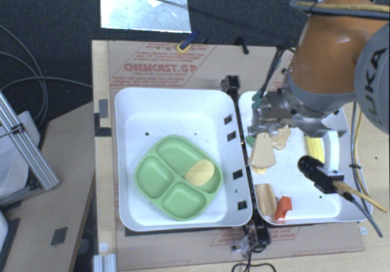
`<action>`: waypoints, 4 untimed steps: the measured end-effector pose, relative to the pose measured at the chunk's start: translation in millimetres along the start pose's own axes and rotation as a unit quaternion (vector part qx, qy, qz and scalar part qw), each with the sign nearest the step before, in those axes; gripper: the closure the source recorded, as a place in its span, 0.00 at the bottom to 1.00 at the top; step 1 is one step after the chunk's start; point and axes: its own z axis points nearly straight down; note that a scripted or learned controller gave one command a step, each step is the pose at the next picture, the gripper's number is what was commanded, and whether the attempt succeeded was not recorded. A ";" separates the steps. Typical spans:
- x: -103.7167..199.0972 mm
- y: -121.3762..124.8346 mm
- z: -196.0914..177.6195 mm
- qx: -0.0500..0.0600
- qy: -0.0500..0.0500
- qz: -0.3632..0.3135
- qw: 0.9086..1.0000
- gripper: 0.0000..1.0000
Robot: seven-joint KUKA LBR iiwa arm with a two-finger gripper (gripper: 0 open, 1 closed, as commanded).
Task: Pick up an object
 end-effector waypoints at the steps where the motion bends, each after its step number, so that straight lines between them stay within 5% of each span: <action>1: 2.9 -1.3 -2.9 0.007 -0.001 -0.005 1.000 1.00; 4: 3.5 1.5 -34.0 0.004 -0.001 -0.014 1.000 1.00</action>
